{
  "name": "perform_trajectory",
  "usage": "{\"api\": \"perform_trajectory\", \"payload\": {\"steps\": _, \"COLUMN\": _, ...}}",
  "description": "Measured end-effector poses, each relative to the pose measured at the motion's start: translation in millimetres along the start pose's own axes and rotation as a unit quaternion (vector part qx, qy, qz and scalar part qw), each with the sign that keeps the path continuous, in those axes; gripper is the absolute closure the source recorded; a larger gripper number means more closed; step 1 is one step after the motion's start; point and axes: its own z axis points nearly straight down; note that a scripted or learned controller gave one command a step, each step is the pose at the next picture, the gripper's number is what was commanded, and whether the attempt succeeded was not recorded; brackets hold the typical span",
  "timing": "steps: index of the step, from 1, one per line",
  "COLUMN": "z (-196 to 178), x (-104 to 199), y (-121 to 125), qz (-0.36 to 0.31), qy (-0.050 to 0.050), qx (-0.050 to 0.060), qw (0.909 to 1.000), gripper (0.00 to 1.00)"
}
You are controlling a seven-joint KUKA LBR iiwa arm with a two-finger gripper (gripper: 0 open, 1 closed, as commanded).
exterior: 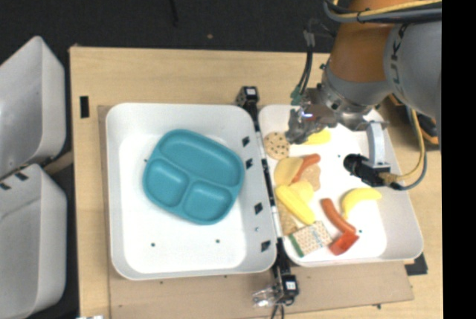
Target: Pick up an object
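My gripper (pixel 300 130) hangs over the back left part of the right bin (pixel 394 232), just above a round brown cookie (pixel 276 144) and beside a small yellow piece (pixel 319 137). Toy food lies below it: a pale yellow wedge (pixel 285 170), an orange-red carrot-like stick (pixel 306 163), a yellow banana-like piece (pixel 297 203), a red sausage (pixel 338 216), a red pepper piece (pixel 344 242), a checkered cracker (pixel 311 237) and a yellow banana (pixel 360 198). Nothing shows between the fingers.
The left bin (pixel 126 236) holds a teal divided plate (pixel 194 175). Black clips line the wall between the two bins (pixel 262 184). White padded shapes (pixel 26 131) stand off the bench at the left.
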Motion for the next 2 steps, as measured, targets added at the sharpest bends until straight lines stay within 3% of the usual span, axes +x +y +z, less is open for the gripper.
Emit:
{"api": "perform_trajectory", "payload": {"steps": 1, "z": 2.2, "x": 43.5, "y": -12.6, "qz": 0.001, "qy": -0.001, "qx": 0.0, "qw": 1.0, "gripper": 1.0}}
{"api": "perform_trajectory", "payload": {"steps": 2, "z": 11.3, "x": 36.6, "y": -26.5, "qz": 0.004, "qy": -0.001, "qx": 0.0, "qw": 1.0, "gripper": 1.0}}
